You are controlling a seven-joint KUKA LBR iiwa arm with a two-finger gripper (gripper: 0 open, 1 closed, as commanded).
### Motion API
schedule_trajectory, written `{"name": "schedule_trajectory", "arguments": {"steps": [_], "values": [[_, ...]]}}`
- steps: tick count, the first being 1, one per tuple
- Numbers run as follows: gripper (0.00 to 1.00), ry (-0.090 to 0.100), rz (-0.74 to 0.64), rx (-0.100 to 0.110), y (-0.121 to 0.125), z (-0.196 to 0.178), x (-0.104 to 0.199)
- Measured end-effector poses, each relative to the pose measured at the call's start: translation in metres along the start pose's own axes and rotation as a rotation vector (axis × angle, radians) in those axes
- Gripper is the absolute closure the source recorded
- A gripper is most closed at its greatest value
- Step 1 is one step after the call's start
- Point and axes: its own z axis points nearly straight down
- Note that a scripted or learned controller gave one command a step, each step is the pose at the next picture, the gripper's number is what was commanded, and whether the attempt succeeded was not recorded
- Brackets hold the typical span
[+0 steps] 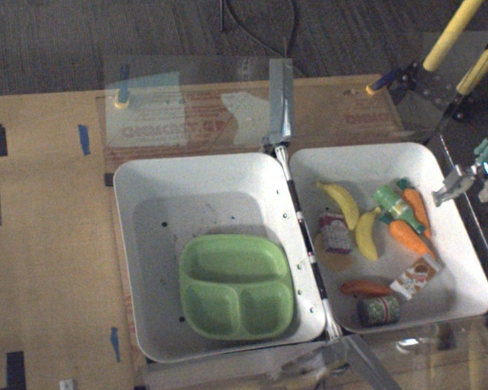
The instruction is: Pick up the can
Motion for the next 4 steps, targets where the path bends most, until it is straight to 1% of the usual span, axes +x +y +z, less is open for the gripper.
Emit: {"name": "schedule_trajectory", "arguments": {"steps": [1, 2, 3, 4], "values": [[0.0, 0.002, -0.28, 0.0, 0.004, 0.147, 0.092], [0.0, -0.003, -0.435, -0.008, 0.073, 0.183, 0.071], [0.0, -0.002, -0.646, -0.004, 0.067, -0.031, 0.051], [0.0, 0.0, -0.831, -0.002, 0.046, -0.048, 0.066]]}}
